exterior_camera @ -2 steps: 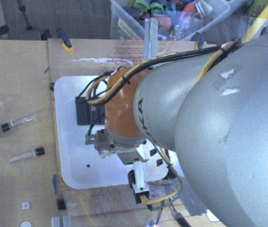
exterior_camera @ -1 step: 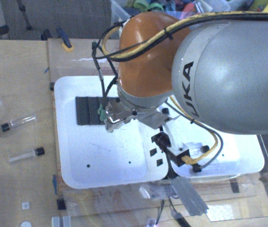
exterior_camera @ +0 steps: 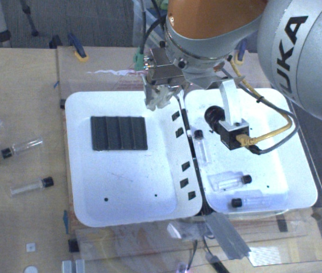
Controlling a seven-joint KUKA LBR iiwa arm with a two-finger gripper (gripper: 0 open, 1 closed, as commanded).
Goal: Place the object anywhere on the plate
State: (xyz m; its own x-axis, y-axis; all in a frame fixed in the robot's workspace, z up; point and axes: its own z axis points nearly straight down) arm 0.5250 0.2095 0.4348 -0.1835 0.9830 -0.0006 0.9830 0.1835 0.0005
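A dark ridged plate (exterior_camera: 119, 133) lies flat in the upper left part of the left bin (exterior_camera: 87, 203). Clear vials with black caps lie in the right bin (exterior_camera: 297, 195): one (exterior_camera: 201, 147) along the divider, one (exterior_camera: 229, 181) lower in the middle, one (exterior_camera: 253, 201) near the front wall. My gripper (exterior_camera: 157, 99) hangs over the left bin's far right corner, right of the plate and above it in the view, close to the divider. Its tip looks pale and blurred, and whether it carries a vial is unclear.
A black wrist-mounted box (exterior_camera: 231, 132) with a yellow cable (exterior_camera: 272, 138) hangs over the right bin. Several loose vials (exterior_camera: 23, 147) lie on the bench left of the bins. A blue clamp (exterior_camera: 80, 52) sits at the far edge. Black clips (exterior_camera: 184, 166) line the divider.
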